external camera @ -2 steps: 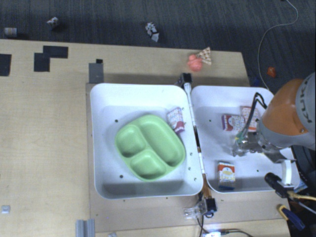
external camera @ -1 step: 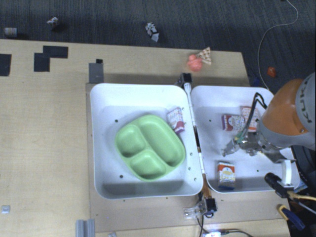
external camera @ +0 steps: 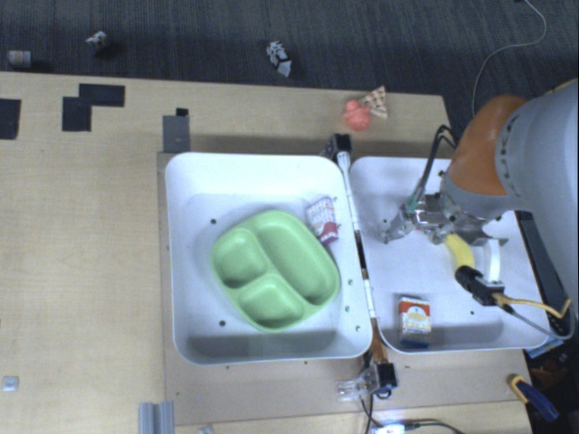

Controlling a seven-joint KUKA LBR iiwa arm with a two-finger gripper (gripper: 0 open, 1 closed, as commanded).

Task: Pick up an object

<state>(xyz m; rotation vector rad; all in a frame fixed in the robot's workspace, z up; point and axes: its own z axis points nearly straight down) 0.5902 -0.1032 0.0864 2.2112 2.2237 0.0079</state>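
My gripper (external camera: 398, 227) hangs low in the right bin (external camera: 389, 174), state unclear. Box (external camera: 414, 320) near that bin's front wall. Tan desk (external camera: 81, 269), dark carpet (external camera: 226, 16) behind.

Wooden bench (external camera: 81, 269) bears two white bins (external camera: 262, 346).

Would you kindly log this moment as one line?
gripper: over right bin | green tray: left bin | small carton: right bin

Light wooden bench (external camera: 81, 269), dark carpeted floor (external camera: 199, 16)
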